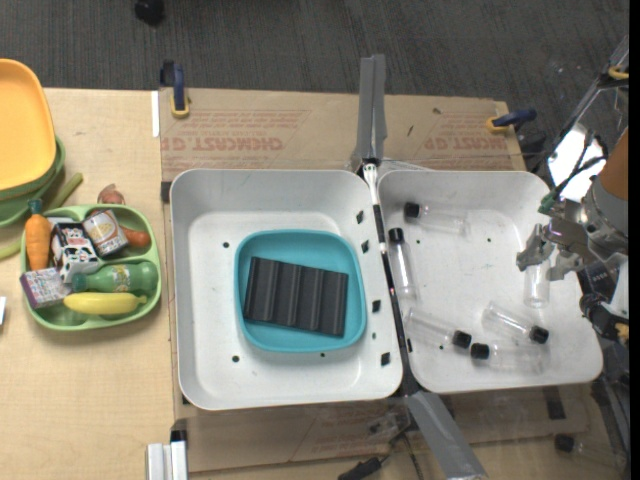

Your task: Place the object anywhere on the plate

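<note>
A teal plate lies in the left bin, with a dark grey ribbed block flat across its middle. Several clear tubes with black caps lie in the right bin: one near the divider, one at the top, others along the front. My gripper hangs over the right bin's right side. A clear tube stands right under it; whether it is gripped or just resting in the bin is unclear.
On the bench to the left are a green tray of toy food and stacked yellow and green plates. Cardboard lies behind the bins. A metal bar runs along the divider.
</note>
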{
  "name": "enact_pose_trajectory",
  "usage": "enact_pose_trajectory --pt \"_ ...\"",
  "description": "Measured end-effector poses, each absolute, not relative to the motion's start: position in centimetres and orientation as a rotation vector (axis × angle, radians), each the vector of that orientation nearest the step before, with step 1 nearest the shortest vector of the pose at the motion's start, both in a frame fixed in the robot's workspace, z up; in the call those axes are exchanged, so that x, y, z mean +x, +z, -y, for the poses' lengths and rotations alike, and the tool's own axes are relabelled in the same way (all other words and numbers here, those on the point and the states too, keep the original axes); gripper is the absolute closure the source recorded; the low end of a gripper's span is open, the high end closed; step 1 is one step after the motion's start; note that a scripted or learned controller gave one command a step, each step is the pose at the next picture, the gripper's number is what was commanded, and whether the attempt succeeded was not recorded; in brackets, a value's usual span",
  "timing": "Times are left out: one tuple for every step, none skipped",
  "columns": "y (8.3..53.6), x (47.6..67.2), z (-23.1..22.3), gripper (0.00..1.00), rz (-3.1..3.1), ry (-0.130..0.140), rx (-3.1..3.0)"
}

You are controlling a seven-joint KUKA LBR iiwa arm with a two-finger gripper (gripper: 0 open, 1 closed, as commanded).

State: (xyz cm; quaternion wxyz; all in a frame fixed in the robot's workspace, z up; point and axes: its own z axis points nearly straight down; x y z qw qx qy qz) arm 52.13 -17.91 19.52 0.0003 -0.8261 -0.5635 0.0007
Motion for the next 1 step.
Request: enact_pose_trajectory --pt "19.53 52.13 17.91 0.00 1.770 0.002 -2.595"
